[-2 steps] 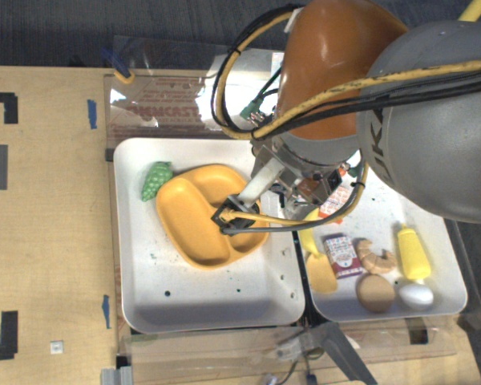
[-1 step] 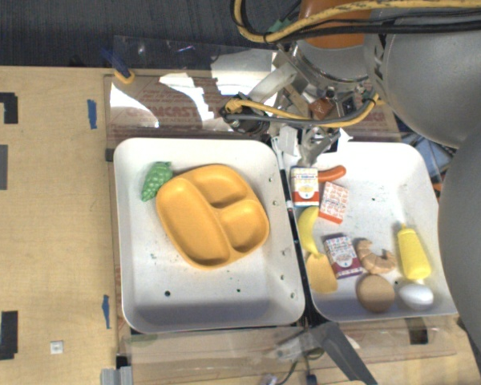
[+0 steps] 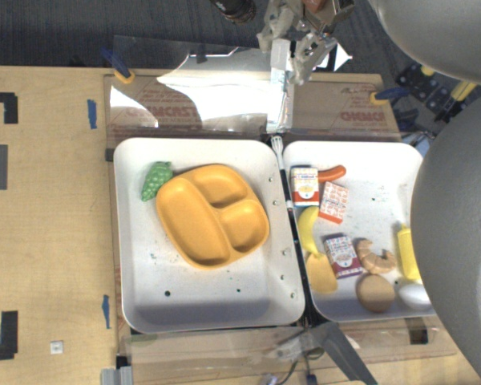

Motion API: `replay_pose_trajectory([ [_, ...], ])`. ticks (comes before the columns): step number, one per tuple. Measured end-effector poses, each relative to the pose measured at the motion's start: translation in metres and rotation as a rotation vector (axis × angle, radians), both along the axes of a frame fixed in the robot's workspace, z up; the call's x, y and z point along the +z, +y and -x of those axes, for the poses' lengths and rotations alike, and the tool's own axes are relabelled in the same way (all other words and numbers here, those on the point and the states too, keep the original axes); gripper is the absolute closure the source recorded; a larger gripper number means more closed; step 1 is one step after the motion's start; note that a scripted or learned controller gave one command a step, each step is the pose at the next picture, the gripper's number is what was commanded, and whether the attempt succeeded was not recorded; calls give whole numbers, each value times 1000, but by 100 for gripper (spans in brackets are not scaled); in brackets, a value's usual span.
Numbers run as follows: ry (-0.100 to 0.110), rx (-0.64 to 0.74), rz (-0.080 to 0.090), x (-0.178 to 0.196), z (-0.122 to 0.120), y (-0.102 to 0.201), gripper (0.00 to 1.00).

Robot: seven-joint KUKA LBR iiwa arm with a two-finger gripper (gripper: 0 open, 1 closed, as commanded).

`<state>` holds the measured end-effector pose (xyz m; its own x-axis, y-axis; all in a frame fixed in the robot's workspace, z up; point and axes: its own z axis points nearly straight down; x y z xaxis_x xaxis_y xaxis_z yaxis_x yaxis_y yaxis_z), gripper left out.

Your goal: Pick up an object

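Nearest the camera, at the near edge of the right bin (image 3: 385, 152), lie a brown round thing like a potato (image 3: 375, 292) and a whitish lump (image 3: 414, 296) just right of it. Beside them to the left sits a yellow wedge, perhaps cheese (image 3: 321, 277), touching the lower end of a banana (image 3: 307, 229) that runs along the bin's left wall. Between banana and potato are a small dark packet (image 3: 342, 255) and a tan pretzel-like piece (image 3: 376, 258). Farther back stand a small red and white carton (image 3: 305, 186), a pale orange-patterned packet (image 3: 333, 202) and a red sausage (image 3: 331, 173) at the far side. A yellow bar (image 3: 406, 254) lies by the right wall, partly hidden by the grey arm (image 3: 453, 239).

Left bin (image 3: 132, 239) holds a yellow divided plate (image 3: 212, 213) near its middle, with a green bunch of grapes (image 3: 155, 180) touching the plate's far left edge.

Beyond both bins, the gripper (image 3: 293, 58) hangs above the brown cardboard, well apart from every object, its jaws hard to make out; I cannot tell whether they are open or closed.
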<state>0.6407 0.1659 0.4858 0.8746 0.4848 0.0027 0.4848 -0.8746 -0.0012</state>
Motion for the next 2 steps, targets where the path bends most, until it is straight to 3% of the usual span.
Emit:
replay_pose_trajectory([
  [1, 4, -140, 2, -3, -18, 59, 100],
  [2, 8, -3, 3, -13, 25, 58, 100],
])
